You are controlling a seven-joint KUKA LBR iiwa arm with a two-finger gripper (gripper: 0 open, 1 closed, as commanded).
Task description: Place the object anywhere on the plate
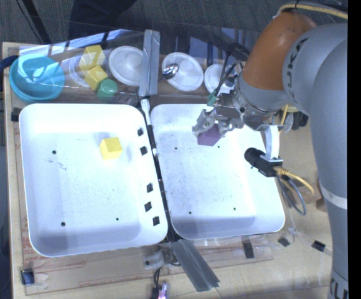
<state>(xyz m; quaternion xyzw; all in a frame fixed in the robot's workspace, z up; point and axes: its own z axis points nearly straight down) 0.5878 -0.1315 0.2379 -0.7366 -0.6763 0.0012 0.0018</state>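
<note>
My gripper (210,128) hangs over the far part of the right bin (230,204). Its fingers are closed on a small purple block (208,137), which pokes out below the fingertips, just above the bin floor. A yellow block (111,147) lies in the left bin (68,217), toward its far middle. Behind the bins, on the back shelf, stand two white plates: one (128,65) behind the left bin and one (183,73) behind the right bin with a shiny thing on it. The arm's wrist hides part of a third white dish (215,77).
A blue bowl (36,76) sits at the back left, with yellow blocks (94,67) and a green cap (107,88) beside it. A ridge with black clips (149,167) divides the bins. Cables (292,182) trail off the right bin's right rim.
</note>
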